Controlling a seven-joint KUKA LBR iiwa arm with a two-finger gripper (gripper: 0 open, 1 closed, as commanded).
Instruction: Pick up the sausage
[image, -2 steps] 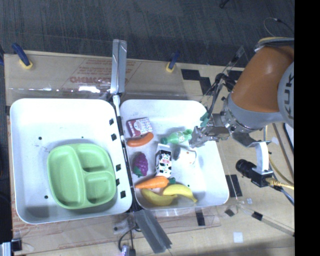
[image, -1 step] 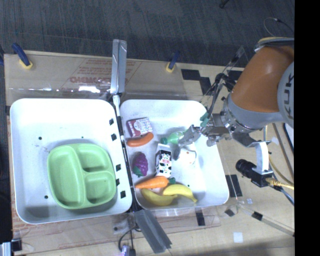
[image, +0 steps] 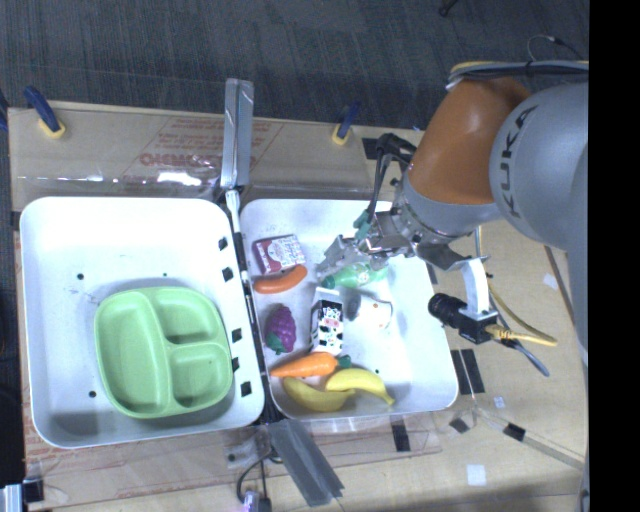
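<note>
Right bin (image: 430, 385): sausage (image: 280, 281) visible; arm (image: 480, 140) hides top corner.

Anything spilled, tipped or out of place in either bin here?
Nothing stands out. The toy food, sausage included, lies loosely clustered in the right bin, and the green tray sits flat in the left bin.
</note>
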